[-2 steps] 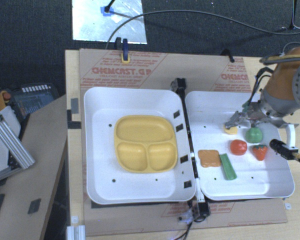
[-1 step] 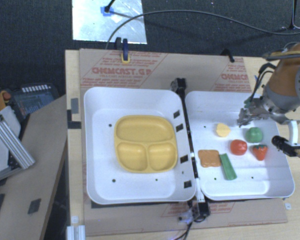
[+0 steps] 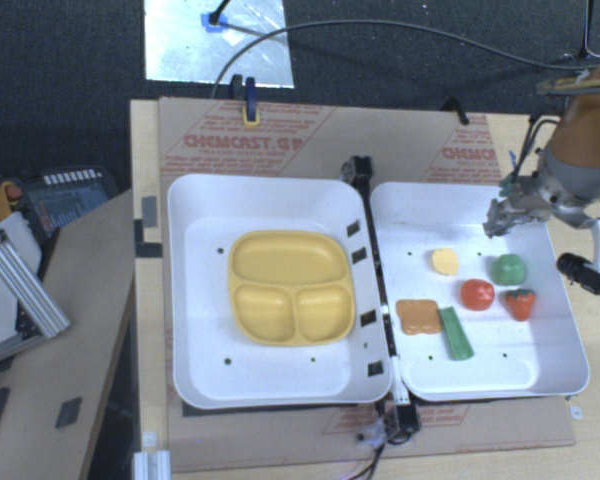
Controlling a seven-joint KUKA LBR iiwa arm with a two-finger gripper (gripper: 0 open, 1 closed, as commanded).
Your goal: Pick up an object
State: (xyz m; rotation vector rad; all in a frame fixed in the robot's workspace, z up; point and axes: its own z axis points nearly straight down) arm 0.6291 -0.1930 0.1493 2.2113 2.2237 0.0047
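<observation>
**Bench inventory: two bins, one arm**

Left bin [image 3: 195, 268]: one yellow divided plate [image 3: 288, 286], three compartments, lying flat near the centre.

Right bin [image 3: 550, 368]: six small items, grouped in its middle.
- Pale yellow round piece [image 3: 444, 261], nearest the bin's centre.
- Green round vegetable [image 3: 508, 268], to its right.
- Red tomato [image 3: 477, 294], just below and between those two.
- Strawberry [image 3: 520, 304] (red with a green cap), right of the tomato.
- Orange-brown toast slice [image 3: 417, 315], flat.
- Green stick [image 3: 456, 333], touching the toast's right edge.

Arm: gripper [image 3: 500, 218] hangs over the right bin's upper right part, above the green vegetable and apart from every item. Whether its fingers are spread or pressed together cannot be told; nothing shows between them.
</observation>
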